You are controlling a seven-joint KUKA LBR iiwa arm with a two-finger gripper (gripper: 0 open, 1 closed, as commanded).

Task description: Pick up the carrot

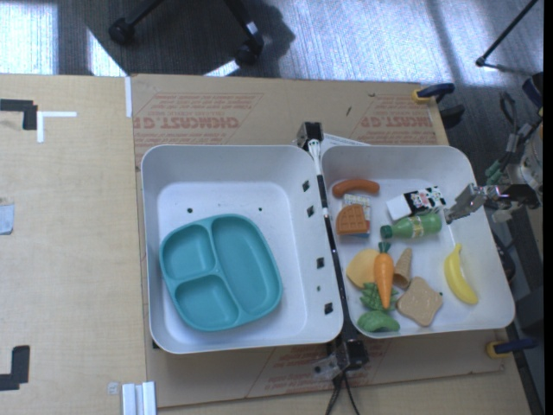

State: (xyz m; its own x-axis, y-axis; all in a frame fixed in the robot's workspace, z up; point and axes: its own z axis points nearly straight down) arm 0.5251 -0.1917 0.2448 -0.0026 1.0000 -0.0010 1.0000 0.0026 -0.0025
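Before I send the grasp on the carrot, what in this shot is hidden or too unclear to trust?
- Gripper, camera view: too small and blurred to judge its state.
- Arm: cut off by the right edge.
- Carrot: lies over the green leafy piece, hiding part of it.
- Milk carton label: too small to read.

We saw a pale wooden bench point(65, 232) filling the left side, with a sheet of brown cardboard point(285, 115) laid over its middle and printed with reversed red lettering. Beyond the bench's far edge lay a grey carpeted floor point(371, 24), crossed by bright patches of light and darker shadows. On that floor stood the black wheeled base of an office chair point(203, 11). A thin black stand leg point(510, 37) slanted across the upper right corner.
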